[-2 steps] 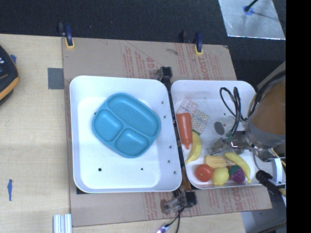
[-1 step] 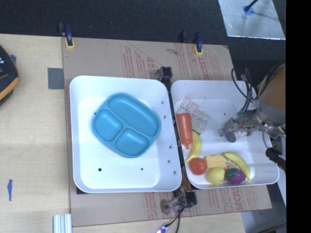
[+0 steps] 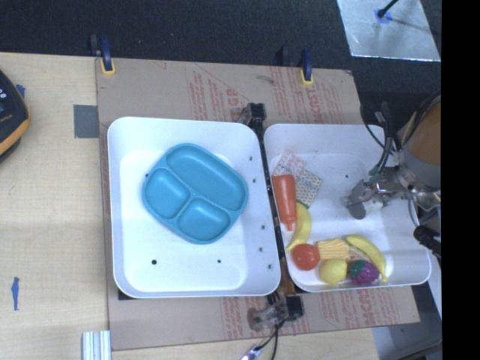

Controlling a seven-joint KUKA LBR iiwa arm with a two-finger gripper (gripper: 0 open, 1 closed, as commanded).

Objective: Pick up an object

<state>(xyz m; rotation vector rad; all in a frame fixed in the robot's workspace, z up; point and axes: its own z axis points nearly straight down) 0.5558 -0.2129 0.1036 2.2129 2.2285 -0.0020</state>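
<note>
Wooden counter (image 3: pixel 52 201) under brown cardboard carries two white bins side by side. From the overhead camera, the left bin (image 3: pixel 124 201) holds a blue divided plate (image 3: pixel 195 192). The right bin (image 3: pixel 337 145) holds toy food at its 7 o'clock: a carrot (image 3: pixel 284 199) with its long axis running 12 to 6, two bananas, corn, a tomato (image 3: pixel 304 256), a lemon, grapes. The gripper (image 3: pixel 358 203) hovers at the bin's 3 o'clock over bare floor, gripping nothing; whether its fingers are spread I cannot tell. Likely the approach step: next it must travel toward 9 o'clock and line up across the carrot.
</note>
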